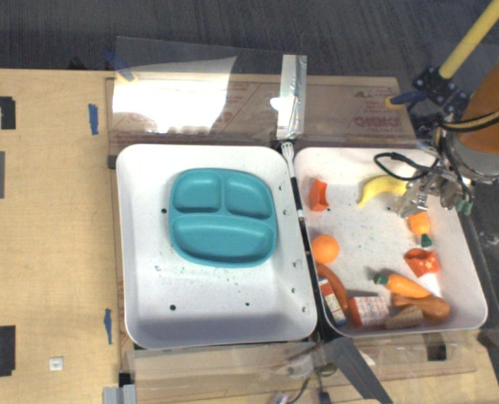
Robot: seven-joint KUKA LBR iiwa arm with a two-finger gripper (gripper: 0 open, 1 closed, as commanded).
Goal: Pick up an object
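Orange ball [325, 248] near right bin [476, 286] left wall — bare floor around.

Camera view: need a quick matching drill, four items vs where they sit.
Things:
1. teal divided plate
2. banana
3. orange ball
4. carrot

Places:
A. right bin, far end, near the gripper
B. right bin, close to its left wall
C. middle of the left bin
D. right bin, near end, toward the right

Pairs: 1-C, 2-A, 3-B, 4-D
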